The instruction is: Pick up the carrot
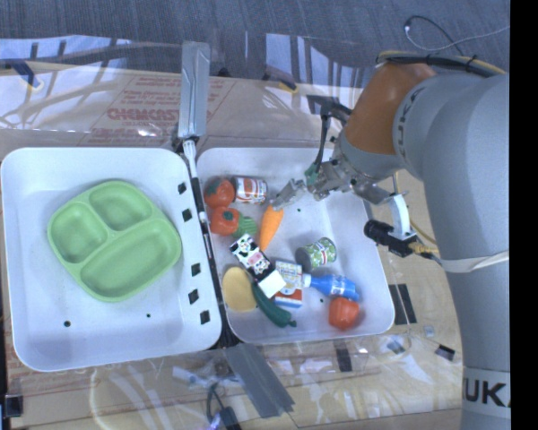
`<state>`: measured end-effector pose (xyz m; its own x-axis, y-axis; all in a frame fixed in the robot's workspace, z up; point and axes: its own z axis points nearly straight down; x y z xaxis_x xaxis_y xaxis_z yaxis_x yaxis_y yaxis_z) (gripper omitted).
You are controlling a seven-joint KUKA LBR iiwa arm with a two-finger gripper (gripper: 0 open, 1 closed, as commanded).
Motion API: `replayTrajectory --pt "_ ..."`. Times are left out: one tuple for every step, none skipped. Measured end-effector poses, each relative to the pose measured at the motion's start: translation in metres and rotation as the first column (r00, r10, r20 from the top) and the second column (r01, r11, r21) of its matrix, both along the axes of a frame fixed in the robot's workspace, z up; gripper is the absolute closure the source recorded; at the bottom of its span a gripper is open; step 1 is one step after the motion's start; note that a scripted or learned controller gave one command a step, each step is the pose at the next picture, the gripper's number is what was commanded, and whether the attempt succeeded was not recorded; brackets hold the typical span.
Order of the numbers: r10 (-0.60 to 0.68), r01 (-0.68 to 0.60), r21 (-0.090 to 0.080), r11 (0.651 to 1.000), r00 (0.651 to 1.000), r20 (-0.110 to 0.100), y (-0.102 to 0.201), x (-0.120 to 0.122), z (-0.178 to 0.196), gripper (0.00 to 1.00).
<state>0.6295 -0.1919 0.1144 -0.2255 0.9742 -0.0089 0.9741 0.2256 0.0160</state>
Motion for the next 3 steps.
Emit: replayTrajectory --pt "0.155 -0.155 0.006 0.988 0.988 -0.02 0.05 -0.031 -0.023 0.0" --pt "0.158 -0.158 0.005 0.987 0.987 -0.021 0.049 -0.031 -0.013 1.0" --pt "-0.148 0.148 0.004 0.989 0.989 -0.017 0.066 0.022 0.106 1.0"
